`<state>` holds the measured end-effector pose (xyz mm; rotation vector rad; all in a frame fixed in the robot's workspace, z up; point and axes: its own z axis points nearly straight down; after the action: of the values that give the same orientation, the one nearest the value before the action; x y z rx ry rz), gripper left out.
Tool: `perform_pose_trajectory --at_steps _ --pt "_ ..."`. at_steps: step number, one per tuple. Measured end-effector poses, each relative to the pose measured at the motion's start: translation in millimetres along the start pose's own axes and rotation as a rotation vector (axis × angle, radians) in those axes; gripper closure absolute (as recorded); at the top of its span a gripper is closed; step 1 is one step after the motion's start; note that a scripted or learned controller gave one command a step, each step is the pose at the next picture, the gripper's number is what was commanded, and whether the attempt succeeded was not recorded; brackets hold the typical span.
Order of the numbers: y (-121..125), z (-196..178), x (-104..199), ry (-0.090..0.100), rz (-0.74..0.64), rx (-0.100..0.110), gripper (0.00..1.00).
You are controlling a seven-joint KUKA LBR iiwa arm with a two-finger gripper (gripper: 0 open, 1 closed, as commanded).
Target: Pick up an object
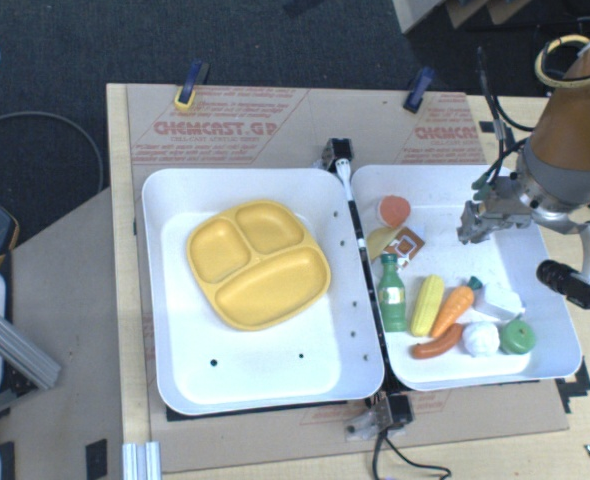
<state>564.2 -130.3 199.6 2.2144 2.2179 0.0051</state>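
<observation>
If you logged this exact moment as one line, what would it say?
task: pick up an object | gripper: above right bin, nothing seen held | nearest: carrot | left bin: yellow plate

- The brown cardboard sheet [305, 118] under the two bins carries red printed lettering. At its upper left the word reads "CHEMCAST GP", with smaller red lines above and below it that are too fine to make out.
- The same red print repeats at the sheet's upper right, near the right bin's far corner; there it is partly cut off and reads roughly "CHEMCAST".
- The small green plastic bottle [392, 294] in the right bin has a label on its front, but the print is too small to read.
- The little brown and white packet [406, 245] beside it shows a pattern, with no letters legible.
</observation>
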Motion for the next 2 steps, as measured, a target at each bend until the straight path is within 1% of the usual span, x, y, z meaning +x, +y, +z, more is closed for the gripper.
perform_pose_trajectory --at_steps 1,2 --pt "-54 -99 47 0.004 -0.004 -0.002 1.00" --pt "-86 -60 64 0.005 0.002 0.014 1.00"
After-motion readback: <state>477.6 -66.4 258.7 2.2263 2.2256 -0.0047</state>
